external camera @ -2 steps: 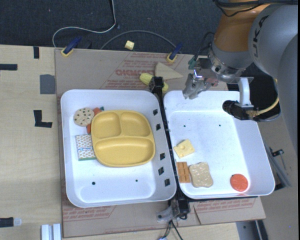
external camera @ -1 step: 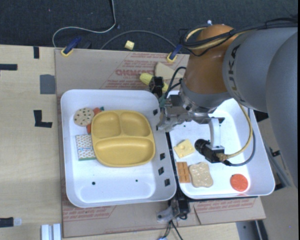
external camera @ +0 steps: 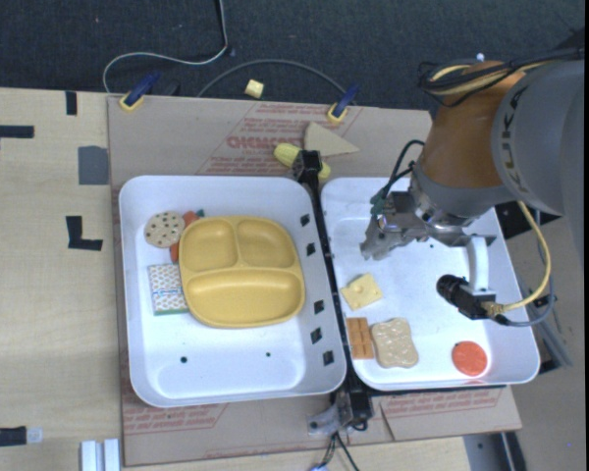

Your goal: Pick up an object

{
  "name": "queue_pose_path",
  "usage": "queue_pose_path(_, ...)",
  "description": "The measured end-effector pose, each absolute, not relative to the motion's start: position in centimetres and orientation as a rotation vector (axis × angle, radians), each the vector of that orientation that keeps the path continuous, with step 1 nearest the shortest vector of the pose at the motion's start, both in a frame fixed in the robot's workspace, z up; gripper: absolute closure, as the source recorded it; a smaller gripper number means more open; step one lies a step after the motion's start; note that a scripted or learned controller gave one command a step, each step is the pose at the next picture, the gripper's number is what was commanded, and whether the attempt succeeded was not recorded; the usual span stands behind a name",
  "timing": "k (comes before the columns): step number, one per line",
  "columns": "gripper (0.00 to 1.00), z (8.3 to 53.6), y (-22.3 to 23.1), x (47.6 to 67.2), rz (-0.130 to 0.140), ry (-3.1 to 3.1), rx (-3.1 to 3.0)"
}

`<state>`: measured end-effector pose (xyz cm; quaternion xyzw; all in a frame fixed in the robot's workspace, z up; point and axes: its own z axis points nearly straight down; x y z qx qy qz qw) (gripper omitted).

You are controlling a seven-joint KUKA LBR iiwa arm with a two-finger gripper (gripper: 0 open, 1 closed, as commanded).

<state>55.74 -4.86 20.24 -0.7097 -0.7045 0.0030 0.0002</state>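
Right now your gripper (external camera: 377, 239) is hovering over the far part of the right bin (external camera: 504, 368); you cannot tell its state. Nearer you, the cheese wedge (external camera: 361, 291), toast (external camera: 394, 342) and orange disc (external camera: 470, 358) are lying in that bin.

Left bin (external camera: 142, 361) white, right bin (external camera: 515, 361) white. Tray (external camera: 240, 271) yellow. Cookie (external camera: 163, 229) tan, dark specks. Wafer (external camera: 165, 288) pale, fine green-red checks. Cheese (external camera: 361, 291) pale yellow, holed. Cracker (external camera: 358, 337) orange-brown. Toast (external camera: 394, 342) beige. Disc (external camera: 470, 358) orange-red. Arm (external camera: 491, 135) grey, orange band. Bench (external camera: 39, 292) light wood, black marks. Clips (external camera: 137, 93) blue-yellow.
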Motion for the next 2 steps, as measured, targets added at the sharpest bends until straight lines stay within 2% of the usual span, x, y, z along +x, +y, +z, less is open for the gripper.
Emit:
queue_pose_path(1, 0.0, 20.4, -4.2, 55.8, 0.002, -2.221, -2.22)
queue_pose_path(2, 0.0, 18.3, -5.2, 53.8, 0.005, -2.219, -2.22)
